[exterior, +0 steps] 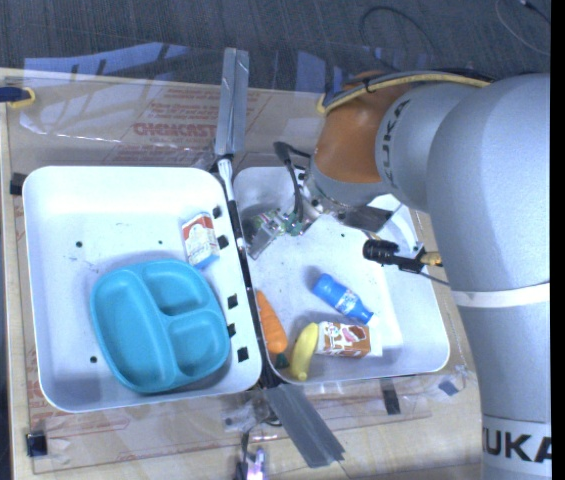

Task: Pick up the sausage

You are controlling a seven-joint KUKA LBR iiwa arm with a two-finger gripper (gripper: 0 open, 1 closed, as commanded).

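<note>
Lying at the near edge of the right bin point(417, 353) are a yellow banana point(303, 351) and a carton point(344, 339), with an orange sausage point(271, 324) against the divider and a blue bottle point(341, 298) beyond; farther back, the end effector point(274, 225) hangs low, its state I cannot tell

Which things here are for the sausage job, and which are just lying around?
For the job: gripper, low in the right bin.
Just lying about: carrot, banana, blue bottle, brown-and-white carton, red-and-white carton, blue divided tray.
</note>
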